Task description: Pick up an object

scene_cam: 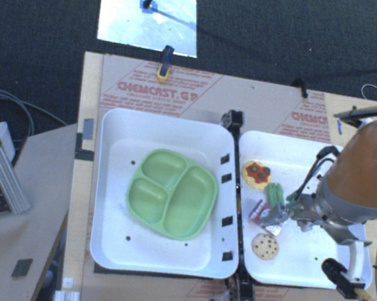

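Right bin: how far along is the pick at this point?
Done: the end effector is down in the right bin, among the purple item and green toy. In hand: nothing visibly lifted; I cannot tell whether it grips anything. Left: secure one item and raise it. Pizza toy and cookie lie untouched.

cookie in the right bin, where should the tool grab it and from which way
Judging by the camera view, the cookie lies flat on the right bin floor, apart from the other toys. Probably best to come straight down from above and pinch across its round edge, as the flat top offers nothing to grip.
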Motion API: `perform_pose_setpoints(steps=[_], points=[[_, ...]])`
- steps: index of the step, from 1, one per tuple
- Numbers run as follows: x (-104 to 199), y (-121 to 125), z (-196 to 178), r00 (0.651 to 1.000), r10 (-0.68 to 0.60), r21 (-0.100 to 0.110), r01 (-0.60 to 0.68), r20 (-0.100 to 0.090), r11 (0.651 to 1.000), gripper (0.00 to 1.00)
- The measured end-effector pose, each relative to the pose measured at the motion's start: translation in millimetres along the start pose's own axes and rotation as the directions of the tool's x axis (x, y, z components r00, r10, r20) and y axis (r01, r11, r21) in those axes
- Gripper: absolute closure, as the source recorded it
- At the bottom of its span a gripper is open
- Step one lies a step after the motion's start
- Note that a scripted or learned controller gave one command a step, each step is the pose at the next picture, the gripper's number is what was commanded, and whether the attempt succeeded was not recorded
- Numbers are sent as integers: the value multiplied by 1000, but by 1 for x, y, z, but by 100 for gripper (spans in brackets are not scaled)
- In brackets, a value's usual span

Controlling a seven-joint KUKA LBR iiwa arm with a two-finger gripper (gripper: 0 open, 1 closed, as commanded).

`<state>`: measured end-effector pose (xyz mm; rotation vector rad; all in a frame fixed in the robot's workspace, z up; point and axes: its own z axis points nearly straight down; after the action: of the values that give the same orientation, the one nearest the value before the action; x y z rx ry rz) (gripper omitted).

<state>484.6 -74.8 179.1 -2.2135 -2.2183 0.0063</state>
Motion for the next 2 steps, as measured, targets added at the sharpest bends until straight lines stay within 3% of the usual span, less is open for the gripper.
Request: perform_pose_setpoints(steps=[1,2], points=[[80,3,-5,1000,-10,-9,10,-1,1000,0],[34,2,-5,1000,4,-10,-4,4,1000,0]])
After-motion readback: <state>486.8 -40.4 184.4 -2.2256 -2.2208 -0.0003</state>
